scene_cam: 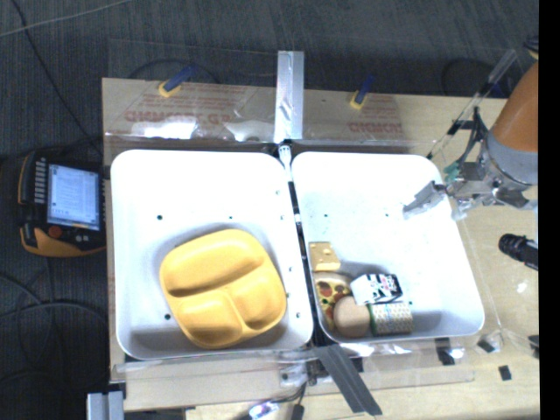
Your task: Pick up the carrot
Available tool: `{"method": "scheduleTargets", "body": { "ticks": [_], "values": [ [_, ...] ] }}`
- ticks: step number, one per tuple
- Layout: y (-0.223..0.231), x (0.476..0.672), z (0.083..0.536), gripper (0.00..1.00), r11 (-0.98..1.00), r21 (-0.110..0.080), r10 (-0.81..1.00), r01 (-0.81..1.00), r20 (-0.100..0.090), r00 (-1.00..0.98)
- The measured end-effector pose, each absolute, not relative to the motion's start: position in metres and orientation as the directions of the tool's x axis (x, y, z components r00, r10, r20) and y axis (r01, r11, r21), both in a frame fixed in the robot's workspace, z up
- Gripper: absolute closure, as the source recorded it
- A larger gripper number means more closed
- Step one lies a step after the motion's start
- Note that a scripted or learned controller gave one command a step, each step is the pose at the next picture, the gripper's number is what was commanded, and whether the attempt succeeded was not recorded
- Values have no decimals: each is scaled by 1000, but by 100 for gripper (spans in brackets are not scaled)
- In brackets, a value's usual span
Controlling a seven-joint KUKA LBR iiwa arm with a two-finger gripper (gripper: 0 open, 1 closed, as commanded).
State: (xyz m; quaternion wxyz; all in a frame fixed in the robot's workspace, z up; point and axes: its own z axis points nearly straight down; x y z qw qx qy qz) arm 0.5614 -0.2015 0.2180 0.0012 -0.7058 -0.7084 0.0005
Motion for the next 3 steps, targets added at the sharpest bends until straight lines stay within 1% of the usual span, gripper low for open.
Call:
{"method": "scheduleTargets", "body": {
  "ticks": [1, 2, 3],
  "values": [
    [-147, 551, 172, 0, -200, -5, 980, 980, 1, 200],
    [-123, 534, 247, 0, -407, -2, 913, 913, -3, 407],
    [-70, 521, 291, 0, -340, -2, 940, 940, -2, 340]
  ]
}}
